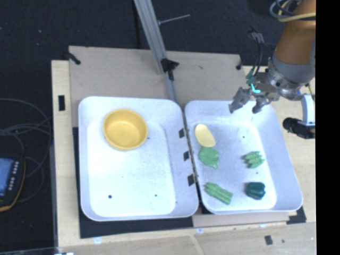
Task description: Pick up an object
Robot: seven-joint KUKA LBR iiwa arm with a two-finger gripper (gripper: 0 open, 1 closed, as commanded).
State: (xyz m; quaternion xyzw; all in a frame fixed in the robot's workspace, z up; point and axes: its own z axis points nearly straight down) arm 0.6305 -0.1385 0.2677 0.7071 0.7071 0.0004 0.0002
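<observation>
Hand (249,104) hanging over the far right corner of the right bin (284,158), two dark fingers spread apart with bare white floor showing between them, nothing pinched. Tilted down and toward the view's left, wrist and orange-banded arm (297,41) rising behind it to the upper right, reaching in from that side.

Outward from the fingertips, all candidate objects lying nearer the camera and lower in the view. Closest: the yellow piece (204,135), down and to the left, near the divider between the bins, long axis running roughly from upper left to lower right. Just below it and touching or nearly so, the light green lump (209,157). More directly below the hand, toward the bin's right side, the small spiky green piece (253,159), well apart from the others; beneath that the dark green pepper (255,190), and to its left the long green pod (219,193), lying slantwise.

Probably a descent toward the yellow piece or the spiky green piece next, though hard to judge at this slant which sits truly under the hand.

Farther out, in the left bin (90,158), a yellow bowl (125,129), upright, well away from the hand across the counter (64,142).
</observation>
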